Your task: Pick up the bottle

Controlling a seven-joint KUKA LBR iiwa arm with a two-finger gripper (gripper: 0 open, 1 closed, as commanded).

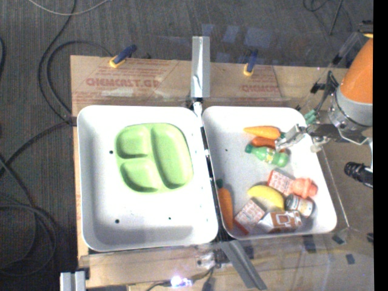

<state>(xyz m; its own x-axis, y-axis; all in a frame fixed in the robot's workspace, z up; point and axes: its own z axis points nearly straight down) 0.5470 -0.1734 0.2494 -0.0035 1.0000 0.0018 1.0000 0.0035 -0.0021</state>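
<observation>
Over right bin [315, 180], gripper [288, 139] sits just above green bottle [270, 156] near carrots [262, 131]; can't tell finger state.

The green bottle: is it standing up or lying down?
Lying down. The bottle rests on its side on the floor of the right bin, just below two carrots, its length running left to right.

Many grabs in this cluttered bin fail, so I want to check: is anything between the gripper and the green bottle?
Nothing visible lies between them. The gripper is right at the bottle, above its right end in the right bin. Two carrots lie close along the bottle's far side and could crowd the fingers.
</observation>
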